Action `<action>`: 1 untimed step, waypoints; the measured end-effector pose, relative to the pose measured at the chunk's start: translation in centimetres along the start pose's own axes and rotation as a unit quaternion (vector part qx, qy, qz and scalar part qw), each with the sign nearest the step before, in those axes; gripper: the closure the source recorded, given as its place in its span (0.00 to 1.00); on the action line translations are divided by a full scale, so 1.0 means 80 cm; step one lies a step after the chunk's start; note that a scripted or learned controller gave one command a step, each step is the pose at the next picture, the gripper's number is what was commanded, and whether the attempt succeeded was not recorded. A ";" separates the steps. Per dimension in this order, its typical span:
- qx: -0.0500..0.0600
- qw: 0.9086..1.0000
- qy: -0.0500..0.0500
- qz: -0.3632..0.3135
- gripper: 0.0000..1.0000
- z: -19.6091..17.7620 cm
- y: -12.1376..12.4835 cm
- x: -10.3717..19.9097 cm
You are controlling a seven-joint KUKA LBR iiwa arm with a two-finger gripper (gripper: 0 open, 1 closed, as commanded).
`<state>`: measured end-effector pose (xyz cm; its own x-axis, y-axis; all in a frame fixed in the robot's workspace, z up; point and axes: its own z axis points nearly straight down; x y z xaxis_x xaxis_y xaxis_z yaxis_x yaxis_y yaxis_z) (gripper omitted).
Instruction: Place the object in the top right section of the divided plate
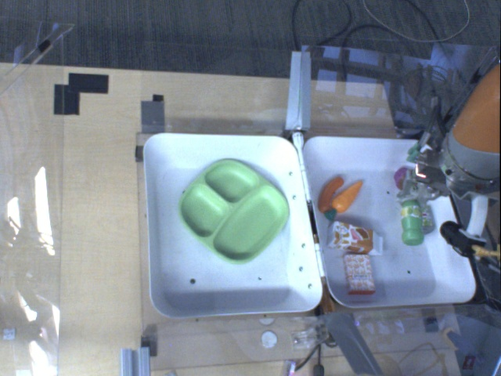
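Two shallow white bins sit side by side on the bench: the left bin and the right bin. Nearest the camera in the right bin lies a small red-and-white packet, flat on the floor of the bin. Just beyond it, touching or nearly touching, lies a brown-and-orange snack packet. Further back, an orange carrot-shaped toy lies at a slant near the bin's left wall. To the right of these items, a green bottle stands or leans near the bin's right side, with a small purple object just beyond it. The gripper is positioned directly over the top of the green bottle; whether its fingers are apart or closed cannot be determined at this angle, and no grasp is confirmed. In the left bin, the green divided plate rests near the centre, rotated at an angle, with its three compartments visible. The grey arm with its orange band enters from the right.
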<state>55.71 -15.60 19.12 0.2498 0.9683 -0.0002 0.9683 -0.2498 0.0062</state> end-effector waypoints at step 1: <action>0.000 0.998 0.001 -0.067 1.00 -0.020 0.019 0.087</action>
<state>58.92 -9.26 20.74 0.1176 0.9931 0.0005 0.9930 -0.1176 0.0056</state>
